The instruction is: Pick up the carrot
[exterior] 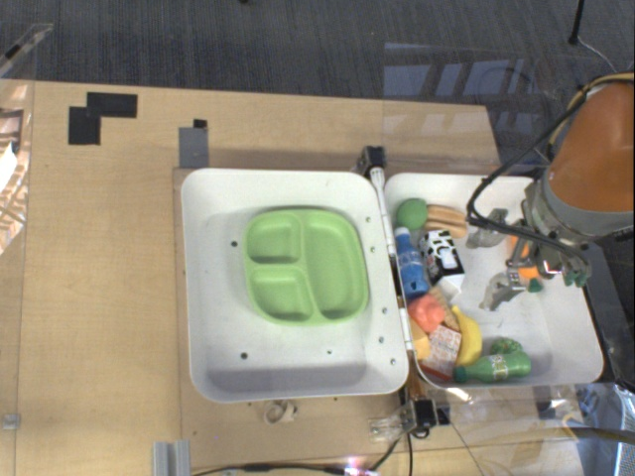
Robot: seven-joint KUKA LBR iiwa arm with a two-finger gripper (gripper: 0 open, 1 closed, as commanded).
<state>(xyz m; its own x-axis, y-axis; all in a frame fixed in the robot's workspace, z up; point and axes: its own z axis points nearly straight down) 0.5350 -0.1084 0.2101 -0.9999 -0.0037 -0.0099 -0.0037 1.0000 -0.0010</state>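
Observation:
The carrot point(527, 260) is a small orange piece with a green end, over the middle right of the right bin point(585, 350). My gripper point(531, 271) reaches in from the right under the orange-banded wrist and sits right on the carrot. Grey fingers point(500, 292) flank the carrot, which shows between them, so the gripper is shut on it. Part of the carrot is hidden by the gripper body.
Along the right bin's left side lie a green ball point(412, 212), a blue bottle point(409, 263), a black-and-white item point(441, 252), a pink item point(431, 312), a banana point(466, 333) and a green bottle point(494, 365). The left bin point(208, 226) holds a green divided plate point(303, 265).

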